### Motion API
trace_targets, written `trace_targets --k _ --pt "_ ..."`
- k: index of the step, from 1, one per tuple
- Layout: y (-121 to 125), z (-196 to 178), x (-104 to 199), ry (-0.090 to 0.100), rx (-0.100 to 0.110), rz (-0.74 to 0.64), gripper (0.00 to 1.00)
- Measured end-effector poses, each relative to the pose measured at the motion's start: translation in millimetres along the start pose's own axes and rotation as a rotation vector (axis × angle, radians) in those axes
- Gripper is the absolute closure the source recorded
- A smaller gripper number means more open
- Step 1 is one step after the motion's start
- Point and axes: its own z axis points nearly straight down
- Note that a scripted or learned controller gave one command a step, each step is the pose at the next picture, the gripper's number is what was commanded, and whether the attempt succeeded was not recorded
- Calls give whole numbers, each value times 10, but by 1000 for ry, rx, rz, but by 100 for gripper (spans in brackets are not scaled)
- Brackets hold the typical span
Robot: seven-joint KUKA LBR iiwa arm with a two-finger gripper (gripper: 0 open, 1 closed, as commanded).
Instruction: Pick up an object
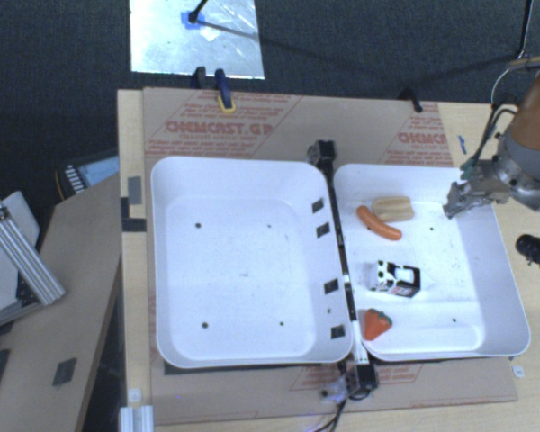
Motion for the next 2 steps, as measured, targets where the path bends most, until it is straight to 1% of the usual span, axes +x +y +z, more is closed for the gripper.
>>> trace_targets --k 1,2 --pt "606 -471 1323 3 -6 -10 100" --pt "-258 -470 -158 -2 6 14 100"
